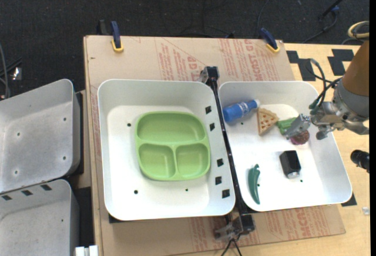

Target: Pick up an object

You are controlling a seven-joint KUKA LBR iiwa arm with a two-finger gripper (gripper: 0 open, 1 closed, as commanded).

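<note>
Three-part green plastic tray (173, 145), triangular waffle wedge (267, 120)

Reaches in from the right edge of the bench, low over the right bin's right half. Orange band (359, 70) uppermost, grey wrist (346, 109) below it, angled down and leftward. Gripper (304, 127) at the end, pointing left, close above the bin's floor near its upper right.

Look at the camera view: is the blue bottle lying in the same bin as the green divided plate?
No, the blue bottle lies in the right bin, while the green divided plate sits in the left bin.
</note>
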